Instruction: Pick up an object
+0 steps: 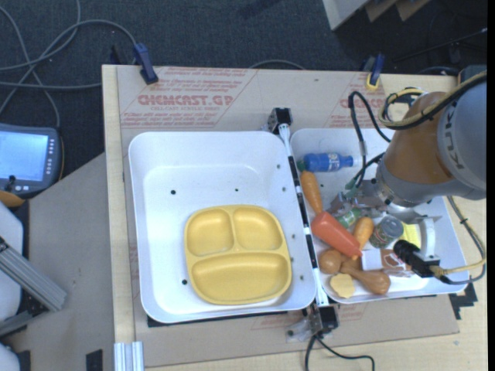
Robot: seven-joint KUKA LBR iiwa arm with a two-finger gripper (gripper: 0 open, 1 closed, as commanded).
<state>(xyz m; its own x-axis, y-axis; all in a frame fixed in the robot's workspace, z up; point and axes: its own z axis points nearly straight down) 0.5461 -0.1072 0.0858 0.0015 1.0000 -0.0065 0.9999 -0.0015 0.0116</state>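
Candidate objects all lie in the right bin (441, 280), heaped toward its near half. The red pepper-shaped piece (336, 233) lies with its long axis running from upper left, against the divider between the bins, down to lower right. An orange carrot (311, 191) sits just above it, long axis nearly along the divider. A blue bottle (326, 161) lies on its side at the far end, long axis across the bin, apart from the heap. At the near edge: a brown drumstick-like piece (363, 277), a pale yellow round piece (341, 286) touching it, and a small orange piece (362, 231) just right of the red one.

The claw (370, 211) is low over the middle of the right bin, under the wrist and the orange band of the arm (421, 149). Its fingertips are lost in the clutter beneath (grey metal against small items), so whether they are apart, together or clamped on anything: cannot tell. No object visibly held.

Judgement: the red piece is the nearest clear target, lying just left and slightly toward the near side of the claw; a grasp would want the fingers closing across its diagonal axis.

Left bin (155, 207) carries a yellow divided plate (236, 253). Both bins sit on the bench (193, 91).
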